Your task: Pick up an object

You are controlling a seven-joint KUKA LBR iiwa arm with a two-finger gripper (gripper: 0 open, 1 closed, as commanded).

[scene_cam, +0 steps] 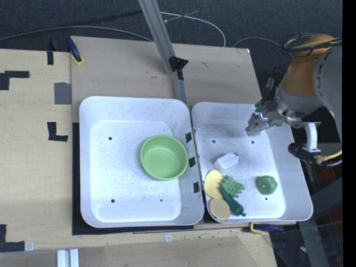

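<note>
My gripper (255,127) hangs over the far right part of the right bin (289,168), with nothing seen between its fingers. Below it in that bin lie a small white block (226,161), a green ball (266,184), a green leafy toy (231,192), a yellow piece (212,183) and a tan round piece (219,208). The white block is the closest to the gripper, down and to its left. A green bowl (163,157) rests in the left bin (100,149).
A grey slanted pole (161,35) crosses the bench top down to the seam between the bins. The arm's orange band (303,74) and wrist stand at the right edge. Cables lie on the dark floor at the top.
</note>
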